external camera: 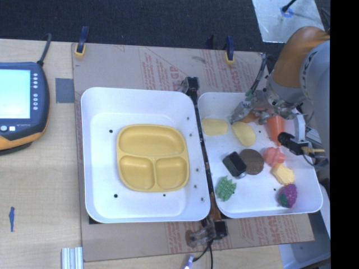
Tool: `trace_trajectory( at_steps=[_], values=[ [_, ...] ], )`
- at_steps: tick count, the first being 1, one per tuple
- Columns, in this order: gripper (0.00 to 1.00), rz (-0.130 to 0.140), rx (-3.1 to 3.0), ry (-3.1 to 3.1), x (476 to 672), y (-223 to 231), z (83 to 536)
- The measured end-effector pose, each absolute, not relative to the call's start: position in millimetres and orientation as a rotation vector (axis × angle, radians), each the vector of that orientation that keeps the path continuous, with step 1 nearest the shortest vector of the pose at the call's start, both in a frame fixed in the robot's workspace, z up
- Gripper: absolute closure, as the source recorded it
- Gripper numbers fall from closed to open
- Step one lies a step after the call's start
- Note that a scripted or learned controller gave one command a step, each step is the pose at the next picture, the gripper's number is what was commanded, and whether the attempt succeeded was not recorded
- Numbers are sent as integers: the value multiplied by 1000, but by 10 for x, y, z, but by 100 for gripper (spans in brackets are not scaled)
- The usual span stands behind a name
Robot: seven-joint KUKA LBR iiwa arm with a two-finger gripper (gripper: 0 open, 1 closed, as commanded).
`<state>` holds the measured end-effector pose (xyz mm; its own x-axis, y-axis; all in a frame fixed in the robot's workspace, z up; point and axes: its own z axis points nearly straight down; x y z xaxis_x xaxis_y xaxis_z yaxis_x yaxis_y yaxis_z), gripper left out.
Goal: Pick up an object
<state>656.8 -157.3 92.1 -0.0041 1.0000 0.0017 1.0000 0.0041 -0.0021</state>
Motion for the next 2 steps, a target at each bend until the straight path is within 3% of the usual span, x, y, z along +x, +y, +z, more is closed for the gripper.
trace_trajectory(
  at_steps=[1, 2],
  values=[
    [100, 9, -2208, -2223, 6554, -1584, 1017],
    [0, 6, -2208, -2226, 6564, -1582, 1024]
  ],
)
